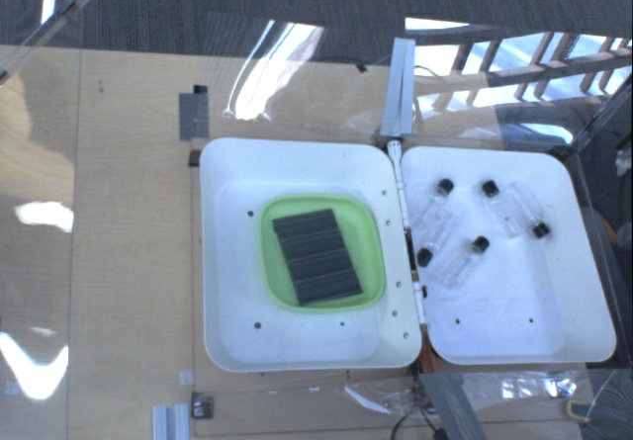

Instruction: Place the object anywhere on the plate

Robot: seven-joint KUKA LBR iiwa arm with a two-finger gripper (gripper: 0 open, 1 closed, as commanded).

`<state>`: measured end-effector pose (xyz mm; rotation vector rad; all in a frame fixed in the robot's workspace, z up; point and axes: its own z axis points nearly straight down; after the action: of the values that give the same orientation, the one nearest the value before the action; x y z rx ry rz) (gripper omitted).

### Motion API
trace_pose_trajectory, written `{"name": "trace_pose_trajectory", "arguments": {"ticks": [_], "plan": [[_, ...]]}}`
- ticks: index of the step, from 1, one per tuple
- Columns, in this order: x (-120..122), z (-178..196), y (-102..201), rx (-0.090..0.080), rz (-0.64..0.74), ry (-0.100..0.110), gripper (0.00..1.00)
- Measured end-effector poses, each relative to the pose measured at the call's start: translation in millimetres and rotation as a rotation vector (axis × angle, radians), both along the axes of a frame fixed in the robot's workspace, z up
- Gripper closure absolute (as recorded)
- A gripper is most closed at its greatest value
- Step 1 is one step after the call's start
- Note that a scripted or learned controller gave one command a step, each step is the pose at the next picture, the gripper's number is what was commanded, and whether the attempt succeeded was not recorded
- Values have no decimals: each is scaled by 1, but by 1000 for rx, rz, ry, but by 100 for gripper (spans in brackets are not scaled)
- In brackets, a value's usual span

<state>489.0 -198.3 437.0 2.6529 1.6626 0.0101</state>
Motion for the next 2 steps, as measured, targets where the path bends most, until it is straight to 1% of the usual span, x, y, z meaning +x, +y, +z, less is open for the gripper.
{"name": "trace_pose_trajectory", "arguments": {"ticks": [2], "plan": [[0,0,0,0,0,0,0]]}}
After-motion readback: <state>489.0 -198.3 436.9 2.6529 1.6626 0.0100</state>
